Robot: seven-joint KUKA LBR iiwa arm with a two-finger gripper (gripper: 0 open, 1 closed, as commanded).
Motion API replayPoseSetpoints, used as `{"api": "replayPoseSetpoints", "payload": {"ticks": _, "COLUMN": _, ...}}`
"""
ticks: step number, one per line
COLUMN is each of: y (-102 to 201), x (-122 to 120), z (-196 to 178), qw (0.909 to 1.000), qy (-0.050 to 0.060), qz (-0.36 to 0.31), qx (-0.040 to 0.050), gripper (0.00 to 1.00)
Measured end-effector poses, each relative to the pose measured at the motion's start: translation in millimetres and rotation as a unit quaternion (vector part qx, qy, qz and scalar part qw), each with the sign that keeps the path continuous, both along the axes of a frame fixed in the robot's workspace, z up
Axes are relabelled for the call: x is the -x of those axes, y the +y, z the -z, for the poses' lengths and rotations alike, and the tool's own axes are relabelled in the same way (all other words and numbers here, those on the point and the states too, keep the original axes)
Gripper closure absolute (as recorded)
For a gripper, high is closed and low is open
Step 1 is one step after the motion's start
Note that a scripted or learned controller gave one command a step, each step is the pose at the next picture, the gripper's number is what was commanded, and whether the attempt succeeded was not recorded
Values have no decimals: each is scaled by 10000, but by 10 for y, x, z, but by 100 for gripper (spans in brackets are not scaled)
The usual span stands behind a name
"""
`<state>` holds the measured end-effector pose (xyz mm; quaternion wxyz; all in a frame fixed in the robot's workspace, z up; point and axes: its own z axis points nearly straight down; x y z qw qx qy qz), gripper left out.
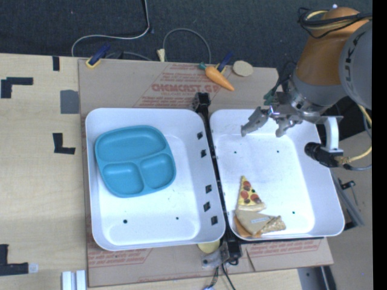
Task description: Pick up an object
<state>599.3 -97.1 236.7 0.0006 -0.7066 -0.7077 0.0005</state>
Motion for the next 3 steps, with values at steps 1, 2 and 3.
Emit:
{"api": "replayPoseSetpoints", "payload": {"ticks": 1, "y": -167, "x": 653, "z": 622, "qw": 10000, "qy": 50, "qz": 24, "qx": -5, "gripper": 0}}
{"api": "replayPoseSetpoints", "payload": {"ticks": 2, "y": 19, "x": 907, "z": 1497, "qw": 10000, "qy": 29, "qz": 3, "qx": -6, "gripper": 0}}
{"api": "replayPoseSetpoints", "payload": {"ticks": 3, "y": 16, "x": 887, "z": 1357, "qw": 10000, "qy": 9, "qz": 5, "qx": -9, "gripper": 100}}
